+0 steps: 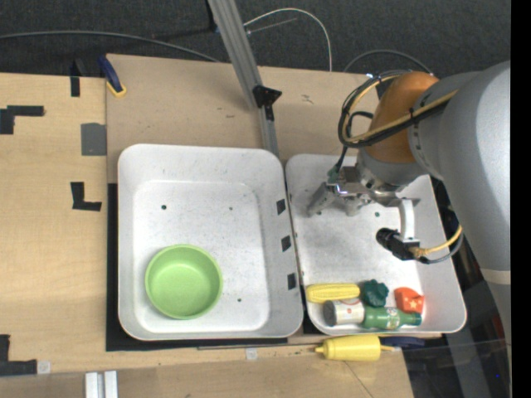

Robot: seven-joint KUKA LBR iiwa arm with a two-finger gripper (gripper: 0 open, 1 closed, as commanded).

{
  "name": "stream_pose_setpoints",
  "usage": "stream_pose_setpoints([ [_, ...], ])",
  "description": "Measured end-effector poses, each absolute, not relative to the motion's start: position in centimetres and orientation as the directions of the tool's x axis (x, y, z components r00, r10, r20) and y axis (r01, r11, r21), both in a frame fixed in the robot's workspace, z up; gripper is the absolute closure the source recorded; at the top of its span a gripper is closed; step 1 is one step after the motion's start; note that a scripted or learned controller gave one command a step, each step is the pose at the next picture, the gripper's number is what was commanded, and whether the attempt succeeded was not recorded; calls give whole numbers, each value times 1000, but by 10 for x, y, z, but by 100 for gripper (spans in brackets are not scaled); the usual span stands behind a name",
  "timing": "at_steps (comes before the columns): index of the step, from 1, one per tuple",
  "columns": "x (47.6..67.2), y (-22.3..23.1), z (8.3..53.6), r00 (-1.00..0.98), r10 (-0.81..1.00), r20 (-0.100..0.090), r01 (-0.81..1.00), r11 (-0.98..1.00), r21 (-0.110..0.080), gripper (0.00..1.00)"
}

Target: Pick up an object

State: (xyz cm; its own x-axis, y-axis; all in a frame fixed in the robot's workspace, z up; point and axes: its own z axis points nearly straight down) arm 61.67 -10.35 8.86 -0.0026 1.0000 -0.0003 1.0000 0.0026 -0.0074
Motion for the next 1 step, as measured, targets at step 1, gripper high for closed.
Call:
stream_pose_setpoints([
  [1,617,-103,88,-2,1000,-1,1000,2,-2,0],
])
